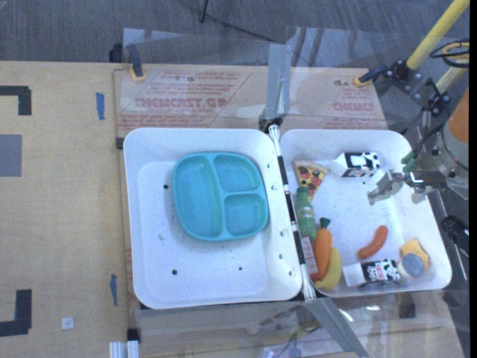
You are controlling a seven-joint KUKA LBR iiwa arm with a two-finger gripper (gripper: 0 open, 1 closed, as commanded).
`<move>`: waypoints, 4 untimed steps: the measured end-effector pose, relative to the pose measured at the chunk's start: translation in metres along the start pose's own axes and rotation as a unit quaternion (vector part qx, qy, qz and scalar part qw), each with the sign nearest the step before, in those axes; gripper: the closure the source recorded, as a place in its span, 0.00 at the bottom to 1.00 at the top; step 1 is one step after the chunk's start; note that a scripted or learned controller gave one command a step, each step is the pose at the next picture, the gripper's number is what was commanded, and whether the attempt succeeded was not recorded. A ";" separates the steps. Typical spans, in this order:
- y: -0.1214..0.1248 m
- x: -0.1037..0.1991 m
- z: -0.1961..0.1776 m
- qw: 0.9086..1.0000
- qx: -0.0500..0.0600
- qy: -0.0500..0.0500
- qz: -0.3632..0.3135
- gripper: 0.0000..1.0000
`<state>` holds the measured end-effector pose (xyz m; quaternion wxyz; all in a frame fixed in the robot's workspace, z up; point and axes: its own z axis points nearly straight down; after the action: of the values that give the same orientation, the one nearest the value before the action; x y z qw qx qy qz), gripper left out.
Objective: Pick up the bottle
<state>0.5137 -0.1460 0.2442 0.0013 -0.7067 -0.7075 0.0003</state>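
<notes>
Camera view shows you the small green plastic bottle (305, 210) lying by the right white bin's (417, 222) left wall. Your grey metal claw (384, 187) hovers apart, fingers maybe open, holding nothing.

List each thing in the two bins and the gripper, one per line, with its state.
Bottle: lying flat by the right bin's left wall.
Carrot: lying flat, below the bottle.
Banana: lying beside the carrot.
Pizza slice: flat.
Sausage: lying free.
Upper carton: on its side.
Lower carton: on its side.
Blue plate: upright in the left bin.
Gripper: above the right bin, holding nothing.
</notes>
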 end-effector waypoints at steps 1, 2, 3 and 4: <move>-0.034 -0.025 0.126 0.988 -0.001 -0.001 -0.156 0.00; -0.028 -0.012 0.086 0.944 -0.003 -0.003 -0.329 0.00; -0.034 0.014 -0.192 0.954 -0.003 -0.002 -0.300 0.00; -0.032 0.013 -0.203 0.954 -0.006 -0.005 -0.299 1.00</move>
<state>0.4820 -0.1329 0.4476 -0.0068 -0.4625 -0.8866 -0.0011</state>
